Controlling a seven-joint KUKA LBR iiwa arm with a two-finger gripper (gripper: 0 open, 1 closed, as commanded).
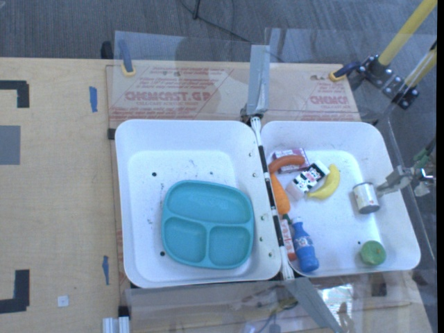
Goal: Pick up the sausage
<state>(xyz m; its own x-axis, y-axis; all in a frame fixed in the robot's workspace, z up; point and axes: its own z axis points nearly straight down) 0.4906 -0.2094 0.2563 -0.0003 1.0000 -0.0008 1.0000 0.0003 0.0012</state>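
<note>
The sausage (286,162) is a short reddish-orange link lying crosswise near the back left of the right bin (388,148). Its back side rests against a small white and red packet (294,152). Just in front of it lies an orange carrot (279,194), pointing along the bin's left wall. A black-and-white patterned carton (310,177) sits right beside the sausage's right end.
A yellow banana (328,184), a metal cup with a handle (365,197), a green round object (372,253) and a blue bottle (304,245) share the right bin. The left bin (139,151) holds a teal divided plate (207,223). Yellow clamps (409,26) stand at the back right.
</note>
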